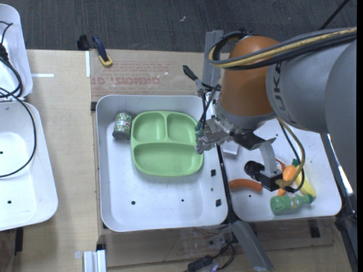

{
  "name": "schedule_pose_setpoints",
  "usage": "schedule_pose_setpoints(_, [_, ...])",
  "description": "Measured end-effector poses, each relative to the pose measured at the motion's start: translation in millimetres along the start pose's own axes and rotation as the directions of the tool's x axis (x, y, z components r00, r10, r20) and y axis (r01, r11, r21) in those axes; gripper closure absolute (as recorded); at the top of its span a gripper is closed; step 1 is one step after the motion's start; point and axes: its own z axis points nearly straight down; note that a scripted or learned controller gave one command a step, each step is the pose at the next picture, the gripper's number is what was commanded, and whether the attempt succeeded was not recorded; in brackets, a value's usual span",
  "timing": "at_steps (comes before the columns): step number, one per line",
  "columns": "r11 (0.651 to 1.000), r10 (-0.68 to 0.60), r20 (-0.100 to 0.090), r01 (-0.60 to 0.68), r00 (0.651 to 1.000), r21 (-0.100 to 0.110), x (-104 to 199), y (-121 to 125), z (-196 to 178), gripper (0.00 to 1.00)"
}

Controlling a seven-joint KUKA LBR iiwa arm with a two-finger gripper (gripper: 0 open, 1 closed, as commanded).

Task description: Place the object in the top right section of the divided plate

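Grey claw [199, 140] hangs at the right edge of the green divided plate [166, 143], inside the left bin [113, 203]; whether it is apart or together cannot be told. A small jar [121, 124] lies just beside the plate's left edge. A green bottle [290, 202] lies at the right bin's [326, 152] front edge.

The arm [317, 84] is a thick grey cylinder with dark lettering (only partly legible) near its rounded orange band [247, 75]. Yellow and black cables loop over the band from two o'clock. Below sits a grey metal wrist block, with thin black wires trailing toward five o'clock.
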Motion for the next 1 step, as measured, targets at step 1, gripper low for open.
schedule_pose_setpoints(1, [1.0,0.005,0.001,-0.005,1.0,0.002,-1.7,0.2,-8.1,1.0])
